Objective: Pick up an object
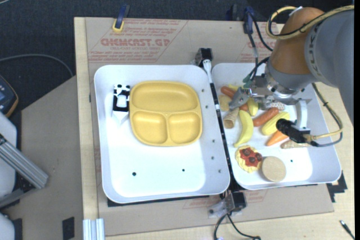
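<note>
Camera view: the tool (pixel 260 99) hangs low over the toy food in the right bin (pixel 320 168), near the banana (pixel 245 127), grip state unclear, nothing visibly lifted yet.

A divided plate (pixel 166 111) lies in the left bin (pixel 112 177), toward the frame's top. The right bin (pixel 320 168) holds a banana (pixel 245 127), with a pizza slice (pixel 248 158) and a round cracker (pixel 274 168) below it.
</note>
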`<state>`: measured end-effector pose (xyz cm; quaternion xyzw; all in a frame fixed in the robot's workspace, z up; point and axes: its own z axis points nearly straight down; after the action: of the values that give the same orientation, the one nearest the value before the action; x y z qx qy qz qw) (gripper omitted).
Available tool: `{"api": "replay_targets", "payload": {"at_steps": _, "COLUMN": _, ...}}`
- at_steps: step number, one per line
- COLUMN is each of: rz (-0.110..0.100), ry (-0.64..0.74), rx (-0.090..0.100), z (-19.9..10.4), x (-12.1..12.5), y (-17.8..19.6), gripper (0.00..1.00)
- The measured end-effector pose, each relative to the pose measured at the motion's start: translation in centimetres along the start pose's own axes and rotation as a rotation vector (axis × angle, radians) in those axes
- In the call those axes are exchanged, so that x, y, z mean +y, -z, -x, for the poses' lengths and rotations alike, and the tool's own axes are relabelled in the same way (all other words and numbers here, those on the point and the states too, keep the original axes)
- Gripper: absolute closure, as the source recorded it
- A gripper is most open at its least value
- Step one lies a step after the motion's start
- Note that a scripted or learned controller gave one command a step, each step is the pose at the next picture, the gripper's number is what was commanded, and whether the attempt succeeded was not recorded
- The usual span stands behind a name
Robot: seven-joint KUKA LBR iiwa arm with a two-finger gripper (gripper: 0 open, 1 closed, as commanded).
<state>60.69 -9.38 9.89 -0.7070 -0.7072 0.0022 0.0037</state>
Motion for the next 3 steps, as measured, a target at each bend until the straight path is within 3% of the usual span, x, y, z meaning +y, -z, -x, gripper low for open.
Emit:
{"api": "replay_targets", "payload": {"at_steps": 1, "rz": 0.004, "ry": 0.000, "rx": -0.001, "z": -0.1, "x": 0.0, "y": -1.5, "gripper": 0.00}}
{"api": "replay_targets", "payload": {"at_steps": 2, "rz": 0.006, "ry": -0.001, "rx": -0.002, "z": 0.0, "x": 0.0, "y": -0.4, "gripper": 1.00}}
{"api": "replay_targets", "payload": {"at_steps": 3, "rz": 0.017, "ry": 0.001, "rx": -0.004, "z": -0.1, "x": 0.2, "y": 6.1, "gripper": 1.00}}
